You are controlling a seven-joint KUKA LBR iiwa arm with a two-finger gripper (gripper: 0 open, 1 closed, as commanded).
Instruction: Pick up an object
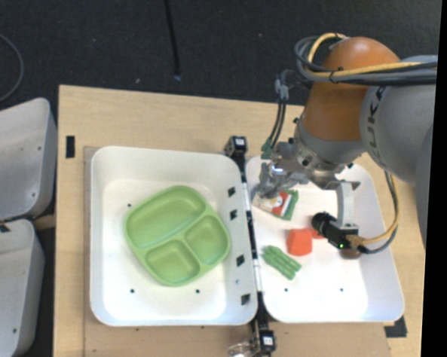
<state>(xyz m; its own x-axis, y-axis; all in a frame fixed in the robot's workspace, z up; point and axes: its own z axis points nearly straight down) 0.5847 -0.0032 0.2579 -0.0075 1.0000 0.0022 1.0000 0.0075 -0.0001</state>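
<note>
gripper [272, 183]: hanging low over the far-left corner of the right bin [375, 293], right on top of a small red-and-white packet [283, 204]; honestly can't tell what state it's in
packet vs gripper: directly below, poking out toward the near side, long axis looks slanted
other picks: orange block [300, 242] and green pod thing [281, 261] sit nearer the camera, well apart from the gripper
room: tight, bin wall just beside (could snag)
left bin [96, 279]: green divided plate [177, 234], flat
surface: smooth white plastic on a wooden tabletop [76, 112]

In the right bin [375, 296], bare floor lies beyond the orange block [300, 242] and green pod [281, 261].
</note>
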